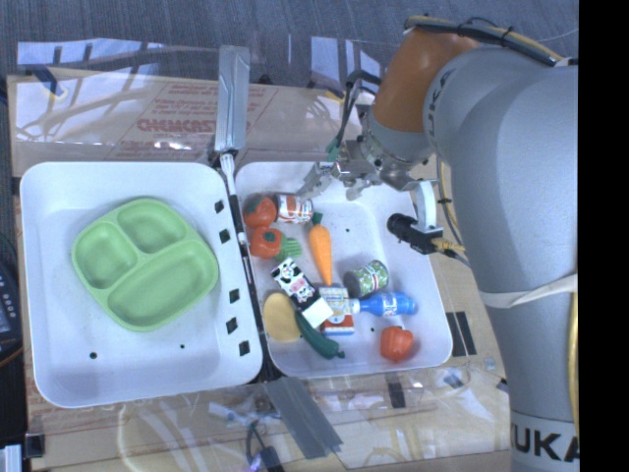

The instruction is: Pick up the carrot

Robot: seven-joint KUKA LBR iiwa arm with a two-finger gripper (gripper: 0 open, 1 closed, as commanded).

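Note:
The carrot [321, 251], orange with a small green top, lies lengthwise near the middle of the right bin [425, 281], its green end pointing to the back. My gripper [336, 181] hovers over the bin's back part, a little behind the carrot and apart from it. Its fingers [317, 177] stand open with nothing between them. The grey arm with its orange band [408, 77] reaches in from the right.
Packed around the carrot are a small can [295, 207], two orange-red toy vegetables [261, 212], a cow-print carton [291, 278], a green can [370, 277], a blue bottle [389, 306], a yellowish piece [280, 317] and a red fruit [396, 342]. A green divided plate [145, 261] lies in the left bin [59, 362].

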